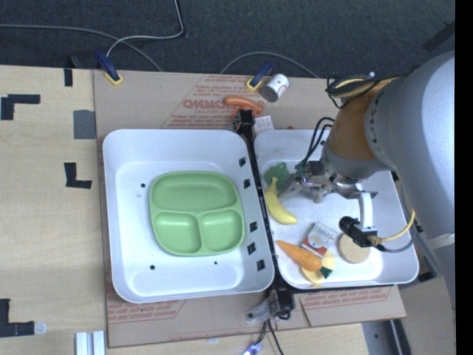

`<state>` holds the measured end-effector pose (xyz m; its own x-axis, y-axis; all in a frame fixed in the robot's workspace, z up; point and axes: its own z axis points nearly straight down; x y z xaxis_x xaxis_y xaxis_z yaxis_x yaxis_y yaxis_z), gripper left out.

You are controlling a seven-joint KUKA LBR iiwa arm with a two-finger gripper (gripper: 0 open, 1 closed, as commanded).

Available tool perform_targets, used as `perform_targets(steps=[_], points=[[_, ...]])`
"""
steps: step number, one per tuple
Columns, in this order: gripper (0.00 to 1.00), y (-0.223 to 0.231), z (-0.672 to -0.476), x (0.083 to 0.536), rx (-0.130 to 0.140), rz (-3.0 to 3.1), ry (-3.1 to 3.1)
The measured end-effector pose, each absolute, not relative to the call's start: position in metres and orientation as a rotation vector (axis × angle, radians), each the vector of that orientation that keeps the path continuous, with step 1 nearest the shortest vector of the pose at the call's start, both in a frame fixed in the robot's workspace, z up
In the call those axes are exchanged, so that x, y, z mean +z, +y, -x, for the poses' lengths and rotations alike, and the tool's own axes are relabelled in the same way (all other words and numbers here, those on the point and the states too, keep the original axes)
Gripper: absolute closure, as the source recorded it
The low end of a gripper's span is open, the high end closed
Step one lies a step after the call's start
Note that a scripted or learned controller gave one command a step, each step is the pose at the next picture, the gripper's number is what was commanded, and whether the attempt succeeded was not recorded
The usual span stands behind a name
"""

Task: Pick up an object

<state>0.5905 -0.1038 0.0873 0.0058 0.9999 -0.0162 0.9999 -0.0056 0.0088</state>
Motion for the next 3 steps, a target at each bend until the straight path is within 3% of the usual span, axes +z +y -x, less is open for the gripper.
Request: perform_targets(steps=[1, 2, 3], points=[[0.0, -0.1, -0.646, 0.113, -0.002, -2.218, 2.22], [0.0, -0.105, -0.627, 0.088, -0.007, -2.214, 2.205], [0.0, -0.096, -0.669, 0.085, -0.003, -2.218, 2.219]])
